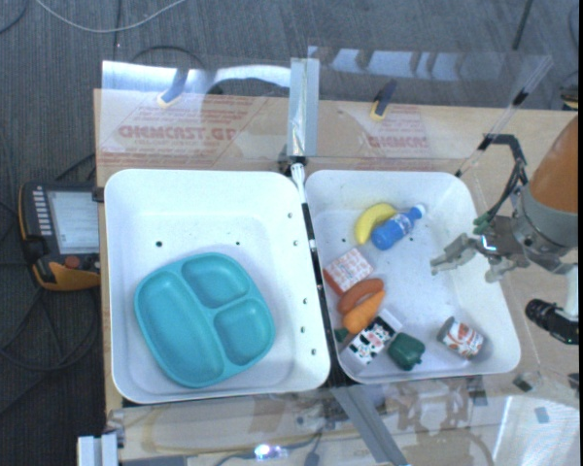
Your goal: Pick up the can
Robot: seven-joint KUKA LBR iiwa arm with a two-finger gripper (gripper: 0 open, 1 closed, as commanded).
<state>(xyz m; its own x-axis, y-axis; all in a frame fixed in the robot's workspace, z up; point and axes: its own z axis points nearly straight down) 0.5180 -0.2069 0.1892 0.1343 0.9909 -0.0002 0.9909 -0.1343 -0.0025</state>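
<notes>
The can, red and white with a silver end, lies on its side near the front right corner of the right bin. My gripper hangs over the right part of that bin, behind the can and apart from it. Its fingers are spread open with nothing between them. The grey arm with its orange band comes in from the right.
The right bin also holds a banana, a blue bottle, a small red-and-white carton, an orange carrot-like item, a cow-patterned box and a green block. A teal divided plate lies in the left bin.
</notes>
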